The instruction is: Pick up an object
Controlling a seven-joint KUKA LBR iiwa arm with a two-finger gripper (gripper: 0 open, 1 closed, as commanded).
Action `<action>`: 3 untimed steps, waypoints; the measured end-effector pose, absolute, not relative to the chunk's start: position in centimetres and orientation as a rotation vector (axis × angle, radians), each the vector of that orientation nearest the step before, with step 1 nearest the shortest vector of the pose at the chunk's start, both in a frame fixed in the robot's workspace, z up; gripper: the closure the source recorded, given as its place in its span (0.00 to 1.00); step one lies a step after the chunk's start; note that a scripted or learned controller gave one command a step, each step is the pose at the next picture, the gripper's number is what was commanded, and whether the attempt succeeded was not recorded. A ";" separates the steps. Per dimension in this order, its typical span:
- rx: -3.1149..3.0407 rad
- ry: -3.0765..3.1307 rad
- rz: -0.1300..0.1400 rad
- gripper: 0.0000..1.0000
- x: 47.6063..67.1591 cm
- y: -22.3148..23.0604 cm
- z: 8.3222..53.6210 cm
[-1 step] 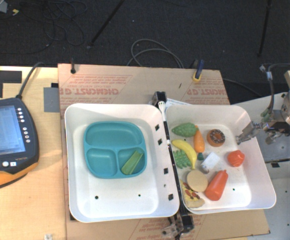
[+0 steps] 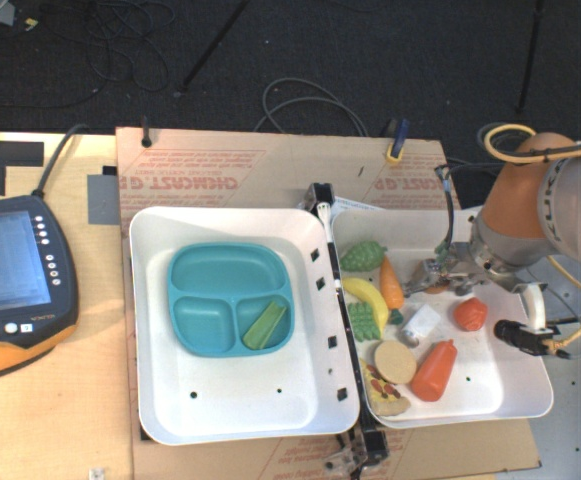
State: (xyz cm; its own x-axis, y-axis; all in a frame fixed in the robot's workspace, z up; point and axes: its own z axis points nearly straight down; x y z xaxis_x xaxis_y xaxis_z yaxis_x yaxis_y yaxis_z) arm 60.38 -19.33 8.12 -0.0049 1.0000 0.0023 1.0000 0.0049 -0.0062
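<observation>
My gripper (image 2: 450, 276) hangs over the upper middle of the right bin (image 2: 530, 393), reaching in from the right. Just left of it lies an orange carrot (image 2: 391, 284). A red tomato (image 2: 471, 314) sits just below and to its right, and a white block (image 2: 422, 322) lies just below it. Nothing shows between the fingers. Further left in this bin are a green leafy piece (image 2: 363, 256), a yellow banana (image 2: 365, 293) and a green vegetable (image 2: 364, 318). Near the front lie a tan round disc (image 2: 395, 360), a red-orange pepper (image 2: 435, 370) and a flat patterned piece (image 2: 385, 394).
The left bin (image 2: 170, 388) holds a teal divided plate (image 2: 220, 278) with a green piece (image 2: 264, 325) in its lower right compartment. A tablet (image 2: 10, 268) lies on the bench at far left. Cardboard (image 2: 270, 168) lines the bench under both bins.
</observation>
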 end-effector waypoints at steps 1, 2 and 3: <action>-2.212 -2.230 -0.004 0.00 64.6 -11.5 8.8; -2.225 -2.216 0.009 0.00 61.0 -11.1 8.7; -2.225 -2.207 0.008 0.00 48.2 -15.7 8.8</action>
State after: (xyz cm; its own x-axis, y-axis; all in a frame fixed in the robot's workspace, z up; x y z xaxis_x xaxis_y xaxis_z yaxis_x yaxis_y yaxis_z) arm 48.18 -15.72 8.76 0.0078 1.0000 0.0018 0.9999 -0.0078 -0.0089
